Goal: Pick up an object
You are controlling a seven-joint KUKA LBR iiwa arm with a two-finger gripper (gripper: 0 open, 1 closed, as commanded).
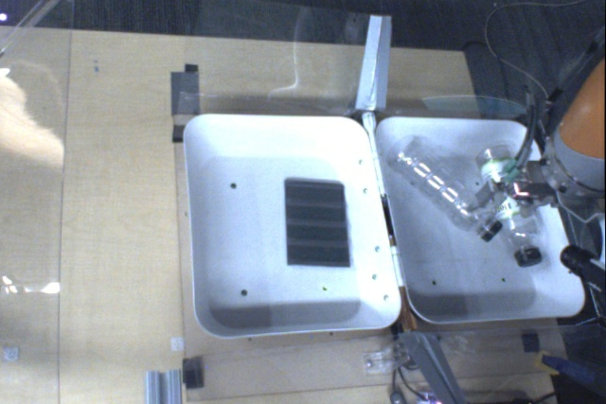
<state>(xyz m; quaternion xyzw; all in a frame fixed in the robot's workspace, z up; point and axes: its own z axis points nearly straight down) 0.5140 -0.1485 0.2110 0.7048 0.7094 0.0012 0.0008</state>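
Right bin (454, 303) holds a clear, light, slippery bottle (431, 177); grip mid-body. End effector (502, 199) above it, opening unclear.

The arm (579, 142) is grey with a rounded orange band above the wrist, seen beside the right bin (568, 298). Thin dark cables run along it. Its gripper (502, 203) end is pale, with small green and red marks and black tips.

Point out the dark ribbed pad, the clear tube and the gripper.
dark ribbed pad (317, 222), camera view, its centre.
clear tube (431, 177), camera view, mid-length.
gripper (500, 208), camera view, between its fingertips.
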